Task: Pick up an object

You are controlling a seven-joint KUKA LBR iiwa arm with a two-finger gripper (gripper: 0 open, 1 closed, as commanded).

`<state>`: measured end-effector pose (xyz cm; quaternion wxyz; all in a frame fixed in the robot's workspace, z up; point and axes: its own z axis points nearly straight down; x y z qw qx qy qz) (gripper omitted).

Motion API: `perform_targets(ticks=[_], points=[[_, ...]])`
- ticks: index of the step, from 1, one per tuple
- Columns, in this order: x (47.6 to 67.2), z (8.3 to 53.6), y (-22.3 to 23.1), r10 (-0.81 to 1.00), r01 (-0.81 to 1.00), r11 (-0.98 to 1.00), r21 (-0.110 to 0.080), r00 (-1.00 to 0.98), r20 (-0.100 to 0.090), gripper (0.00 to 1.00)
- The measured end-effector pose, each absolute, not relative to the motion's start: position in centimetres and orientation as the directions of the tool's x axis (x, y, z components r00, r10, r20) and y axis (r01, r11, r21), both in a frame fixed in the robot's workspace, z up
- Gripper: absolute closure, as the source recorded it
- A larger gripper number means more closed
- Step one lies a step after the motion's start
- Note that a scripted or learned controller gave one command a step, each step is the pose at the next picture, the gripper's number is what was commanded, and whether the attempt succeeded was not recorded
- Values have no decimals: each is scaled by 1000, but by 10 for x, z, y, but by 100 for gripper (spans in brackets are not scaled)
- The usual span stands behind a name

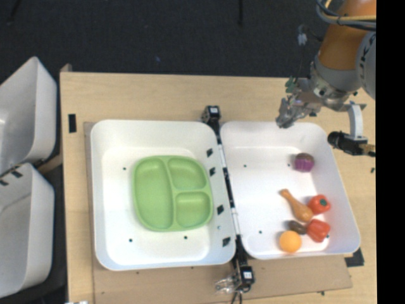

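Observation:
The right bin [266,170] holds several small toy foods: a purple one [304,163] near its right wall, a tan drumstick shape [295,204], two red peppers [319,204] [317,230], a small dark brown piece [297,227] and an orange ball [290,241]. My gripper [286,118] hangs over the back rim of the right bin, above and well apart from the objects. Nothing shows between its fingers.
The left bin [111,170] carries a green divided plate [172,192]. A black clamp [211,113] sits at the back where the bins meet. A black fitting [345,141] juts at the right bin's right rim. White containers [25,113] stand at far left.

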<state>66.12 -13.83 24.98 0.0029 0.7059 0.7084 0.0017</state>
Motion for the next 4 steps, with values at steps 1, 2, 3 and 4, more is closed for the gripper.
perform_targets(ticks=[1,2,3,4], points=[[667,255,-79,1000,1000,7,2,-7,1,100],[669,246,-33,1000,1000,6,1,-6,1,100],[661,240,23,1000,1000,7,-1,-7,1,100],[661,232,71,1000,1000,6,-2,-6,1,100]])
